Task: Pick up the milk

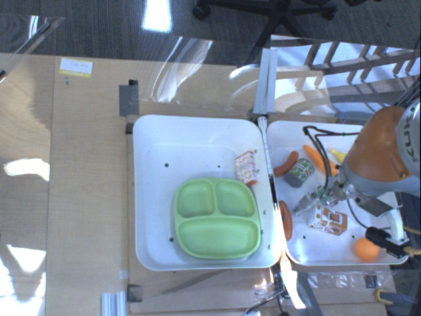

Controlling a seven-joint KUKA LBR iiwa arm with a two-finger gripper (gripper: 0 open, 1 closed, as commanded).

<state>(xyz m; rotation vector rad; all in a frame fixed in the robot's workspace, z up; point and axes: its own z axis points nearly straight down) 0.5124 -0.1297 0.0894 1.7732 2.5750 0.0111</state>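
Camera view has my gripper [314, 201] low in the right bin [296, 252], fingers too blurred to tell their state; the milk [328, 221] lies just beside it, toward the bin's front.

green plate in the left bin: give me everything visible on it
The green plate is light green, plastic by the look, a rounded rectangle split into three compartments: two small ones at the far side, one wide one at the near side. It lies flat and right side up in the near right part of the left bin. Nothing lies in it. A small printed carton sits just beyond its far right corner.
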